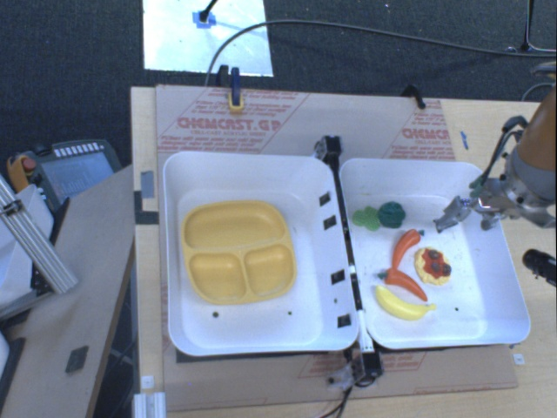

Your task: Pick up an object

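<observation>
The right bin holds several toy foods. A green broccoli lies at its far left. An orange carrot stands at a slant in the middle, with a second orange-red piece below it. A small round pizza sits to their right, and a yellow banana lies near the front. My gripper hovers over the bin's far right part, to the upper right of the pizza. It is open, with nothing between its fingers.
The left bin holds a yellow divided plate. A black clip rail runs between the two bins. A control pendant and an aluminium bar lie on the side table at left.
</observation>
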### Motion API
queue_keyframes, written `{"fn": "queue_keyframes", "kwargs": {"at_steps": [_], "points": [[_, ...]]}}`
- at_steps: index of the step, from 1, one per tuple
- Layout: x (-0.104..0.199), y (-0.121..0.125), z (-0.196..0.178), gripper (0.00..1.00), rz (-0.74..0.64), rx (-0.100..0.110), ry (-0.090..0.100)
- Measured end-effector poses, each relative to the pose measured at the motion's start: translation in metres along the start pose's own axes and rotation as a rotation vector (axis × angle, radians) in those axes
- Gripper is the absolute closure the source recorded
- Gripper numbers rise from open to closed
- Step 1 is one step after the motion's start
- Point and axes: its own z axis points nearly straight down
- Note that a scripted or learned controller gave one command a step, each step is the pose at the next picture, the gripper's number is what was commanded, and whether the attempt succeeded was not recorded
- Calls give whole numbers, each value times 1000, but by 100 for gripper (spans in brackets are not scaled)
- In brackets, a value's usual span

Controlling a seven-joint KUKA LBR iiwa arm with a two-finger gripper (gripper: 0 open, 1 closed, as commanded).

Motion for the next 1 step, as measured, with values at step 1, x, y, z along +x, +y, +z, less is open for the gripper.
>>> {"fn": "queue_keyframes", "kwargs": {"at_steps": [1], "points": [[0,3,-6,0,-3,-11,-3]]}}
